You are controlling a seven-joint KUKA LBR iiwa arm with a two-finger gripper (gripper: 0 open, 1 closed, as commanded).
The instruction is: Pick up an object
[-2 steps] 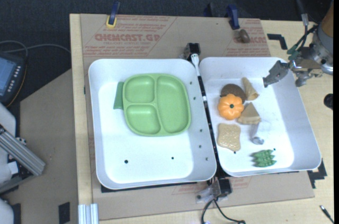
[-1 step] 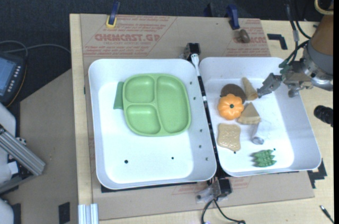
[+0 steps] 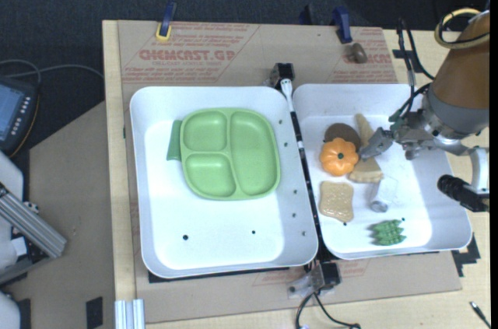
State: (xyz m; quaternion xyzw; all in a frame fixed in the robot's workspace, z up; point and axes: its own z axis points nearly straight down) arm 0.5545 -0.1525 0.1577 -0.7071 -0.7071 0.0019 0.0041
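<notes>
I'm reaching in from the right over the right bin (image 3: 443,230), 1 of 2 white bins sitting side by side on the desk (image 3: 117,164). My jaws (image 3: 379,142) are hanging low at the bin's middle, dark fingers pointing left and down toward the cluster of objects. Fingers are looking parted, but the tips are blurring into the stuff below, so I can't tell if anything is sitting between them; nothing is clearly clamped.

Objects in the right bin: the orange pumpkin (image 3: 339,156) is lying just left of my fingertips, near the bin's left wall. A brown round piece (image 3: 341,133) is sitting right behind it, touching or nearly so. A pale beige wedge (image 3: 366,172) is lying under or just beside my fingertips, with a tan stick-like piece (image 3: 363,125) above it. A tan bread slice (image 3: 337,201) is lying below the pumpkin. A small grey item (image 3: 379,204) is sitting right of the bread, and a green leafy toy (image 3: 387,232) is lying near the bin's front edge.

The left bin (image 3: 148,187) is holding a green divided plate (image 3: 230,152) with 3 compartments, lying flat toward the back half.
</notes>
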